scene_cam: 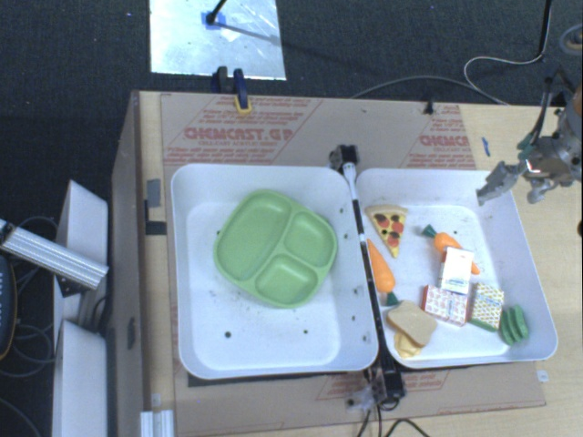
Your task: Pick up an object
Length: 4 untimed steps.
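White plastic forms the two shallow bins that sit side by side on a bench topped with printed cardboard. The left bin [200, 335] holds a pale green divided plate [276, 247] with three compartments, lying slightly turned near the bin's middle. The right bin [455, 198] holds a cluster of toy foods. A pizza slice [389, 225] lies near its upper left, and a long carrot [380, 264] runs just below it along the divider between the bins. A smaller carrot with a green top [444, 240] lies to the right of the pizza, just above a small white carton [456, 270]. Below the carton a flat red-and-white patterned packet [445, 304] lies beside a yellow-and-green patterned packet [487, 305], the two edges close together. A slice of bread [412, 323] rests at the lower left of the bin, partly over something yellow, and a green pea pod [514, 323] lies at the lower right, near the rim. At the right edge of the frame, the gripper [512, 177] hangs over the upper right corner of the right bin, well apart from the food items and holding nothing. Whether its claw is spread or closed cannot be told at this angle.
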Each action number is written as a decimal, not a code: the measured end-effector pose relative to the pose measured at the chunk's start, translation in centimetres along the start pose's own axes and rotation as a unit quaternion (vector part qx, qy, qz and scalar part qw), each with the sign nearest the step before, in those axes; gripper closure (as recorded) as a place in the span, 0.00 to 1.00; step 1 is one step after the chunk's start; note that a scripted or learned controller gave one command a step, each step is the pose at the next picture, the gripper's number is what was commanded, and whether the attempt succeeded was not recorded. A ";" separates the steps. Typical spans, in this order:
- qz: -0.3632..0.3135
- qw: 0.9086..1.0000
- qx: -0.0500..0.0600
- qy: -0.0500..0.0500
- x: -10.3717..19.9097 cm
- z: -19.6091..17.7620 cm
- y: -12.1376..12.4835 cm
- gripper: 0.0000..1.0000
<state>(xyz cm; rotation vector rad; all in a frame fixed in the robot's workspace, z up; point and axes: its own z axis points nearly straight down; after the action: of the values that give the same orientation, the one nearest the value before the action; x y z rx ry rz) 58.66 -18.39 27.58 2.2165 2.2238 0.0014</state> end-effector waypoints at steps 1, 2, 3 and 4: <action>0.001 1.000 0.003 0.001 -2.2 17.3 -0.6 0.00; 0.000 1.000 -0.001 -0.001 -2.3 16.0 -0.3 1.00; 0.000 1.000 -0.001 -0.001 -2.3 16.0 -0.3 0.00; -0.001 1.000 -0.003 0.000 4.3 18.9 5.5 0.00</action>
<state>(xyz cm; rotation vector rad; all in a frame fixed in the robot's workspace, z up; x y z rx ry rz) 64.22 -14.13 8.65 2.2120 2.2225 0.0077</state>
